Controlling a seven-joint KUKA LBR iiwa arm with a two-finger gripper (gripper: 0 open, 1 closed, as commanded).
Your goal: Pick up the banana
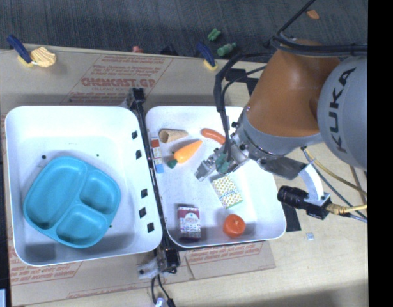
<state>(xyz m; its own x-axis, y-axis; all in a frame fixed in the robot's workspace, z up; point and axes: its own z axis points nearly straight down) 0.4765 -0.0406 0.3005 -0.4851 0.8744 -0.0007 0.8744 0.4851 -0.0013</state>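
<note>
Guessing the pale tan tapered piece is the banana, though honestly not sharp enough for calling it for sure. Lying in the upper left part of the right bin, close to the wall shared with the left bin. Spotting an orange carrot just below and right of it, nearly touching, and a reddish sausage-shaped thing a bit further right. Seeing the gripper hanging over the middle of the same bin, just right of the carrot and near the banana but apart from it, pointing toward the lower left. Can't tell whether the claw is wide or narrow, too blurry and silvery there. Noticing a patterned packet right under it, an orange ball and a dark red box along the bottom edge. Seeing the grey and orange arm looming over the upper right, and a blue divided tray sitting in the left bin.
</note>
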